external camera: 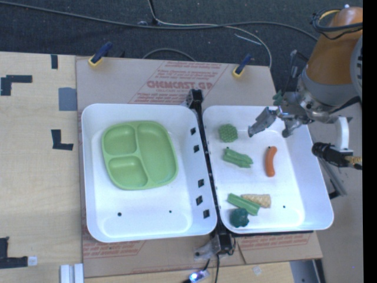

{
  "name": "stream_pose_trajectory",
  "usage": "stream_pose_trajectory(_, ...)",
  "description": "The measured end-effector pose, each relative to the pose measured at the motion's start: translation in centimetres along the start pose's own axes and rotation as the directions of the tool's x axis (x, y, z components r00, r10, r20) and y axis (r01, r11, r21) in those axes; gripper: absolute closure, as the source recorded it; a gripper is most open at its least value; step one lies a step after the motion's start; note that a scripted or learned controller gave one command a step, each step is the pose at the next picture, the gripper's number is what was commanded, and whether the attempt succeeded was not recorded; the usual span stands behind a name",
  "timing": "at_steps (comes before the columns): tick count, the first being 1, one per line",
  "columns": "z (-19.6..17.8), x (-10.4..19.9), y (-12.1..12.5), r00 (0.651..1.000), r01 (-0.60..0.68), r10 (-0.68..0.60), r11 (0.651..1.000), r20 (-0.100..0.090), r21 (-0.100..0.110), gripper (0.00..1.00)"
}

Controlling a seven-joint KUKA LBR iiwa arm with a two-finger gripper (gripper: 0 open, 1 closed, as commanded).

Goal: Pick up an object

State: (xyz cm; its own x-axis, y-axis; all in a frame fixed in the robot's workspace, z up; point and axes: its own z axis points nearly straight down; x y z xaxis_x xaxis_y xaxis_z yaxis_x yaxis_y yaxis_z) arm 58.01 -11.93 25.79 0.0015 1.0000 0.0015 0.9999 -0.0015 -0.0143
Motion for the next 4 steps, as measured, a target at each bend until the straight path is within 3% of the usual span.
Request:
stream_pose_trajectory(1,-0.7,0.0,0.2,1.0,0.003,-0.003,1.0,0.001,-0.013,0.0)
stream_pose_trajectory(2,3.7,0.0,0.5,1.0,0.002,-0.002,1.0,0.002,-0.009,0.0)
stream_pose_trajectory(4,16.6,0.1,0.8,1.0,0.002,-0.002,1.0,0.001,-0.006,0.0)
